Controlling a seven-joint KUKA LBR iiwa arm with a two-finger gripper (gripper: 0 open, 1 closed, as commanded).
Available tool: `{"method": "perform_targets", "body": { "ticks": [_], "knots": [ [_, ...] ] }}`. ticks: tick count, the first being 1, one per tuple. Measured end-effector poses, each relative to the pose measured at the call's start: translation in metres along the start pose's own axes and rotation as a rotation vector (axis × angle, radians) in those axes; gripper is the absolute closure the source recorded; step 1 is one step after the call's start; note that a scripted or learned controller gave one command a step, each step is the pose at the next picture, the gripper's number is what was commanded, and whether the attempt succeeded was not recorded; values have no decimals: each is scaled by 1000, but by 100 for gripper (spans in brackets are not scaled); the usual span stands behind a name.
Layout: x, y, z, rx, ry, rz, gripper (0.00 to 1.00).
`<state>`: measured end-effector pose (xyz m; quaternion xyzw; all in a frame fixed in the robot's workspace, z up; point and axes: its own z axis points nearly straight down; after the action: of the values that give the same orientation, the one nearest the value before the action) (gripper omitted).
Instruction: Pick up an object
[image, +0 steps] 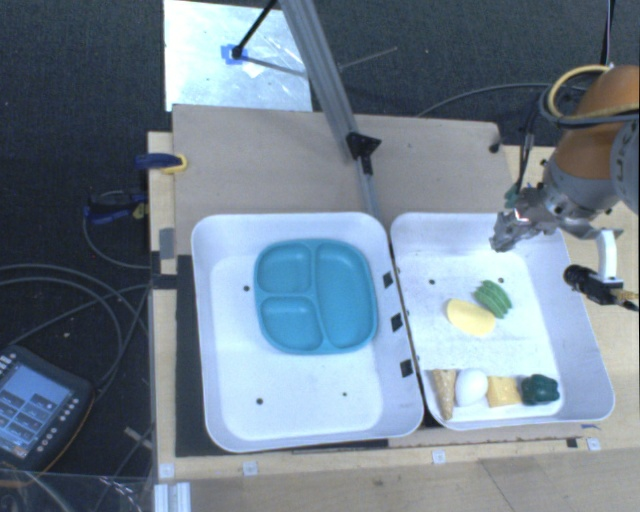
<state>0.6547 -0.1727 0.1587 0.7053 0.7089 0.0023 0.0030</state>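
Along the near edge of the right-hand shallow white bin (575, 330) runs a row of small toy foods: a tan cone-shaped wedge (443, 392) at the left, a white egg-shaped piece (471, 386) touching it, then a yellow cheese-like block (504, 391), and a dark green broccoli-like lump (540, 389) at the right end, close against the block. Farther in, near the middle of that bin, lies a pale yellow lemon-shaped piece (470, 318), with a ribbed green vegetable piece (493, 297) just beside it on its far right, the two touching or nearly so. To the left, the other shallow white bin (225, 400) holds a teal plastic plate with three compartments (315, 296), lying flat toward its far half. Above the far right part of the right bin hangs the grey arm with its orange band (598, 140), reaching in from the right; its two-finger gripper (505, 236) sits over bare bin floor, apart from the green piece and the lemon. Whether it is open or closed cannot be told, and nothing can be seen in its grasp. Beyond the bins, a grey metal pole (330, 90) slants across the brown bench board (260, 160).
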Motion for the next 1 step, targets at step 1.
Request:
{"method": "perform_targets", "body": {
  "ticks": [1],
  "knots": [
    [-1, 2, -66, -3, -2, -1, 100]
  ]
}}
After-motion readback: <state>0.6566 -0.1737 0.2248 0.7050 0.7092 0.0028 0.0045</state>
